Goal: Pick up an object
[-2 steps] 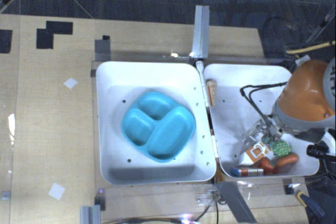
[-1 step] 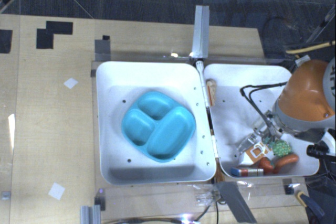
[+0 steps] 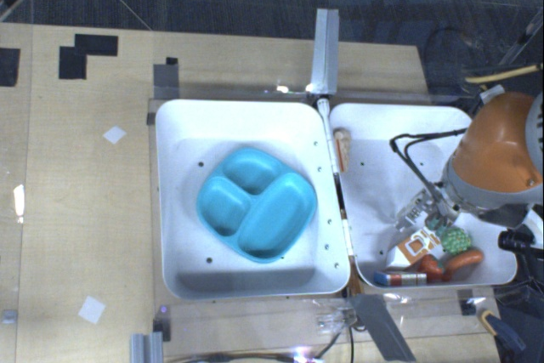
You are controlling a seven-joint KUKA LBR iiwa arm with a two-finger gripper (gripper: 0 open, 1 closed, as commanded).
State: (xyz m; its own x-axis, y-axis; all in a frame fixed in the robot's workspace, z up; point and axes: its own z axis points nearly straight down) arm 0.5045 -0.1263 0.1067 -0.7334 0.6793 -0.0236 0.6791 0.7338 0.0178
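My gripper point(image 3: 422, 219) reaches down into the front right part of the right bin point(image 3: 374, 183), under the arm's orange band point(image 3: 500, 150). It hangs right over a small pile of objects. Directly below it lies a small orange-and-white box point(image 3: 418, 247). A green knobbly object point(image 3: 456, 239) sits just right of the box, and a red-orange sausage-shaped toy point(image 3: 460, 261) lies in front of that. A marker-like stick point(image 3: 403, 276) with a blue end rests against the bin's front wall. I see nothing lifted off the bin floor.
The left bin point(image 3: 178, 183) holds a blue divided plate point(image 3: 257, 203) at its middle. A thin brown stick point(image 3: 342, 150) lies along the right bin's left wall. Black cable point(image 3: 416, 153) loops from the arm over the bin. The divider point(image 3: 333, 183) separates the two bins.
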